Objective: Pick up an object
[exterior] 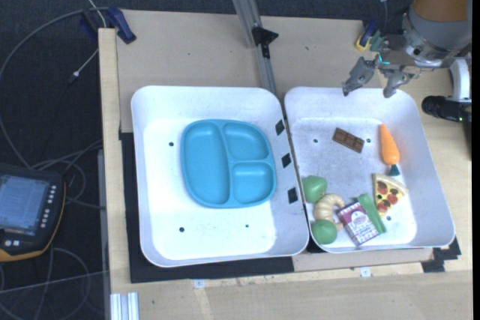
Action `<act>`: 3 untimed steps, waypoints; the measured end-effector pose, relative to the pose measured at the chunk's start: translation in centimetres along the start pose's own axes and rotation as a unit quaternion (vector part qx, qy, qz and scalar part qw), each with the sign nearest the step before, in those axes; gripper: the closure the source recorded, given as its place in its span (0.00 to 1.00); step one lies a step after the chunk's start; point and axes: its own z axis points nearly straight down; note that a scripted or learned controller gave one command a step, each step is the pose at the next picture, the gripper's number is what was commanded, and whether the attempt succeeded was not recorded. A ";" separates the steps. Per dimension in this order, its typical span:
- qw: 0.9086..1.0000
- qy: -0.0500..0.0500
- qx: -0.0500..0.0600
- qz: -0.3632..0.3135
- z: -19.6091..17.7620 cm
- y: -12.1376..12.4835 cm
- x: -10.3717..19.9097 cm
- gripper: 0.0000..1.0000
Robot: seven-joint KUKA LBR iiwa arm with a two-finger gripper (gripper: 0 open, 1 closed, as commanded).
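Camera view: the left bin (150, 161) on the desk (187, 49) holds a blue divided plate (227, 162). The right bin (427, 183) holds a chocolate bar (349, 139), a carrot (388, 145), a pizza slice (388, 195), two green fruits (314, 186), a bread roll (328, 206) and a small red box (360, 223). The claw (373, 85) hangs released and empty over the right bin's far rim, apart from all objects.

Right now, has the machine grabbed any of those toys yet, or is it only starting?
Only starting. Nothing looks done: the claw hangs open with nothing in it, above the far rim of the right bin. The chocolate bar, carrot and pizza slice all lie in that bin. Descending, gripping and lifting remain.
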 end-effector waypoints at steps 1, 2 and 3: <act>1.000 0.000 0.000 0.000 0.0 0.0 0.0 0.00; 1.000 0.000 0.003 0.000 6.2 -0.3 0.6 0.00; 1.000 0.000 0.002 0.000 10.8 -1.0 1.2 0.00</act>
